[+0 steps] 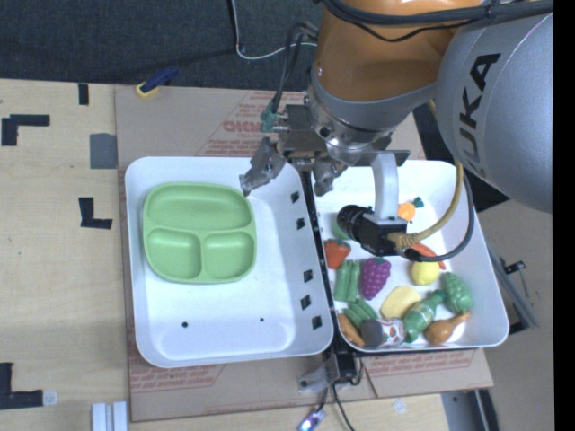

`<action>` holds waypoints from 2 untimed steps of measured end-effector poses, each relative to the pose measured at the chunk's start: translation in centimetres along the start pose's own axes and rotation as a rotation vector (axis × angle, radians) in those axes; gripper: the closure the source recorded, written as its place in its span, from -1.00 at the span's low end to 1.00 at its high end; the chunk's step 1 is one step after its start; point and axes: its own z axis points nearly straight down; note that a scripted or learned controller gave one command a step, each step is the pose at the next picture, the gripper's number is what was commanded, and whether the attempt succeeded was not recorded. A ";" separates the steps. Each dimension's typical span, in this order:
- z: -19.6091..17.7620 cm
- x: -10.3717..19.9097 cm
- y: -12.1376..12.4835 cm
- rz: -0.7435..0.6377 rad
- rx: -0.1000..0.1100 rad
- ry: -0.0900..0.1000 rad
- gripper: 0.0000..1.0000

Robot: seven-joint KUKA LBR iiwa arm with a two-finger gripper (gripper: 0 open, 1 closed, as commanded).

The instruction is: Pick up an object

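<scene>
The grey and orange arm [404, 25] is cut off by the top and right edges of the frame. Its bulk hides the upper left part of the right shallow white bin [478, 241]. A small orange toy piece [409, 211] beside it is too small to identify.

The two-finger gripper [283, 185] hangs at upper centre over the divide between the bins, its fingers spread apart with nothing held between them.

A heap of plastic toy foods [422, 312] lies in the lower part of the right bin, including a purple grape bunch [375, 277], a green pea pod [346, 279] and a yellow lemon [400, 302].

The left shallow white bin [225, 339] holds a light green three-compartment tray [199, 232].

Both bins rest on a brown cardboard sheet [180, 124] on the tan bench [54, 285]. Dark fabric [108, 16] runs across the top.
</scene>
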 end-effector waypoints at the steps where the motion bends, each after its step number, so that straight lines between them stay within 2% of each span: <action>1: -13.9 -2.7 3.3 0.008 -0.022 0.002 -1.00; 2: -14.1 -2.5 3.2 0.004 -0.005 -0.001 1.00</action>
